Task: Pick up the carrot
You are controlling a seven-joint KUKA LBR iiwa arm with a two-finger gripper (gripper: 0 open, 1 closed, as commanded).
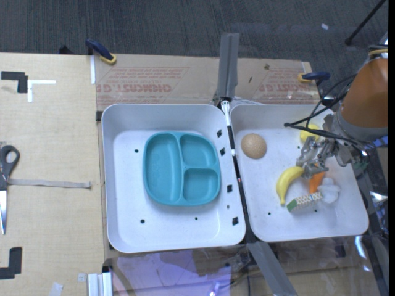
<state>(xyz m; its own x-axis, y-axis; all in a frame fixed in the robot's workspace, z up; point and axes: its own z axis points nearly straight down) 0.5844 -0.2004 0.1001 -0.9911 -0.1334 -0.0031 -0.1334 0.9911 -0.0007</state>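
Observation:
The carrot, a short orange piece, lies in the right bin towards its right side. My gripper hangs directly over the carrot's upper end, close to it or touching it. The grey arm with its orange band reaches in from the right. The carrot's top is partly hidden by the gripper's metal parts.
A yellow banana lies just left of the carrot. Below it sits a white and green packet, with a pale white object to the right. A tan ball rests at the bin's upper left. The left bin holds a teal divided plate.

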